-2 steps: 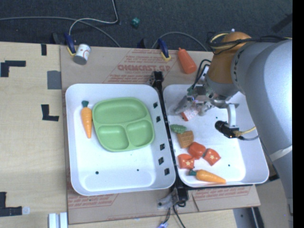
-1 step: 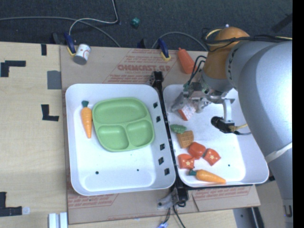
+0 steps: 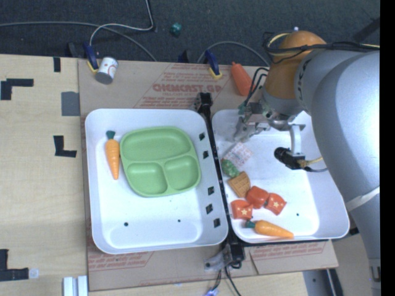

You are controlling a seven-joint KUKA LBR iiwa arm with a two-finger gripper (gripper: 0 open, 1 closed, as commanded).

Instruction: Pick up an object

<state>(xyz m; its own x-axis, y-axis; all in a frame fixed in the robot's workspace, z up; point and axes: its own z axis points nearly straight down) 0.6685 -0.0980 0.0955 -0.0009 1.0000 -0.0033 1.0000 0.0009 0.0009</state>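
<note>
My gripper [image 3: 245, 128] hangs over the upper left part of the right bin [image 3: 321, 202], just above a clear wrapped packet [image 3: 237, 155]. Below the packet lie a tan waffle-like piece [image 3: 239, 183], red pieces [image 3: 258, 197], [image 3: 275, 203], [image 3: 241, 209] and a toy carrot [image 3: 272, 229] near the bin's front. In the left bin [image 3: 102, 214] sit a green divided plate [image 3: 161, 160] and another toy carrot [image 3: 112, 155] to its left.
An orange carrot-like piece [image 3: 241, 79] lies on the cardboard behind the right bin. A small can [image 3: 107, 69] and blue clamps [image 3: 91, 57] stand at the back left. The arm's grey body [image 3: 349, 116] covers the right bin's right side.
</note>
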